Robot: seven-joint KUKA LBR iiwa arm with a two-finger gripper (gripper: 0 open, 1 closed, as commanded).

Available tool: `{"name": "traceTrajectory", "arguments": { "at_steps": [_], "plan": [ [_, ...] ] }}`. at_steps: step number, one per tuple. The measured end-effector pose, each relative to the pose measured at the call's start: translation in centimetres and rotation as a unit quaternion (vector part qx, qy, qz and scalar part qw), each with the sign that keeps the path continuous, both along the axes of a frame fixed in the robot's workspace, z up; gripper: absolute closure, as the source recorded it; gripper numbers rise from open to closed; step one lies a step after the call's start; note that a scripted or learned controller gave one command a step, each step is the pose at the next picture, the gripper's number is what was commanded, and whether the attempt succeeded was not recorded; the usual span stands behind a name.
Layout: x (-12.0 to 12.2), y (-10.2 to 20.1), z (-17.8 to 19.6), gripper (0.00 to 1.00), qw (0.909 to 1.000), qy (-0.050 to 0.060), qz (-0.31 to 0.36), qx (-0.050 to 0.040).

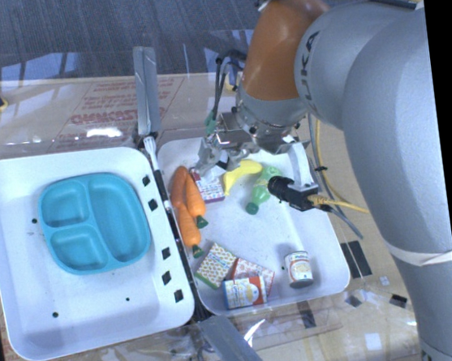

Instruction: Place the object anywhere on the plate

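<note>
- The gripper (216, 154) is low in the far part of the right bin (328, 277), among the toy foods; the arm's grey bulk and orange band hang over that bin's far right corner.
- Whether the fingers are apart or together cannot be told: the wrist body and cables cover them, and nothing can be seen held between them.
- The plate (94, 222), a teal divided dish, lies in the left bin (23, 323), well apart from the gripper and to the view's left of it, across the wall that parts the two bins.
- Nearest the gripper lie a small red-and-white box (210, 189) and a yellow banana (241, 174), both just beneath it; which one is the object meant cannot be settled here.
- An orange carrot (186, 205) lies just left of them along the dividing wall, its long axis running near to far.
- Judged from this, the carry has to run leftward over the divider, with the plate's nearer edge as the first landing spot.
</note>
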State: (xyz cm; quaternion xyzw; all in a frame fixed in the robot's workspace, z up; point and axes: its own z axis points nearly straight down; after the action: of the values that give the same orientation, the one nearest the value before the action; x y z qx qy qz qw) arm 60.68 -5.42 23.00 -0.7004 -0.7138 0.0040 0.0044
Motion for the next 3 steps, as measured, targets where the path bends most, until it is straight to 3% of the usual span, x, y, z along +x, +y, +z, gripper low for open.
{"name": "traceTrajectory", "arguments": {
  "at_steps": [1, 2, 3],
  "plan": [
    [4.89, 7.48, -2.45, 1.0, 0.9984, -0.002, 0.057, -0.0003],
    [4.91, 7.46, -2.4, 0.0, 0.9984, -0.003, 0.057, -0.0005],
    [4.91, 7.46, -2.39, 0.0, 0.9984, -0.003, 0.057, -0.0005]
  ]
}}
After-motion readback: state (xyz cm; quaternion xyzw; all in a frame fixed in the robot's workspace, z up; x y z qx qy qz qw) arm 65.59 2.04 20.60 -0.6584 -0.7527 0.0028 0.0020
